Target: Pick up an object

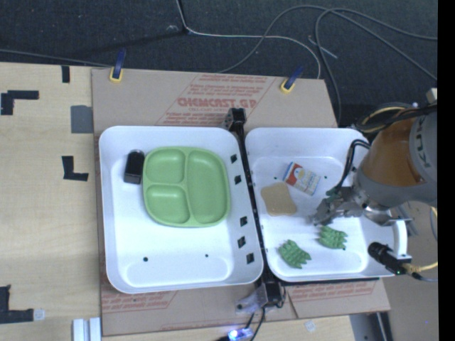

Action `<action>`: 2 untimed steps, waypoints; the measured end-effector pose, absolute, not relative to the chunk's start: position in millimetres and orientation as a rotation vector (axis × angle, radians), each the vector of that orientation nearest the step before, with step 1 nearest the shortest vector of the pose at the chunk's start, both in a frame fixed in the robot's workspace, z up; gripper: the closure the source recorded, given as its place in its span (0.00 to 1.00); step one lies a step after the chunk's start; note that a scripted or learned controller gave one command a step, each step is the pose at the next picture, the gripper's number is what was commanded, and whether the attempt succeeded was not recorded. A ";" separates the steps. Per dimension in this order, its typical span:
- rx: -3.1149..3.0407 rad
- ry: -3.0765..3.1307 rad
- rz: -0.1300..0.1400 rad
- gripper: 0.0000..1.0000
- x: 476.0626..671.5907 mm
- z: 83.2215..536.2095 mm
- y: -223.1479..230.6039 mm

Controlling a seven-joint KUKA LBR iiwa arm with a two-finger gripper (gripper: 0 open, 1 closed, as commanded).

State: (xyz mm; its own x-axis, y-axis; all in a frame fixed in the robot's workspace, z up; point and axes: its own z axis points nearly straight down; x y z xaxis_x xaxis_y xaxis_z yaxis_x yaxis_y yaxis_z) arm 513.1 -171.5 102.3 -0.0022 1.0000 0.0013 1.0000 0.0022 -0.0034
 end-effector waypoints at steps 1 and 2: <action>-2.222 -2.226 -0.003 1.00 522.9 149.2 -169.9; -2.223 -2.226 -0.003 1.00 524.1 202.2 -169.8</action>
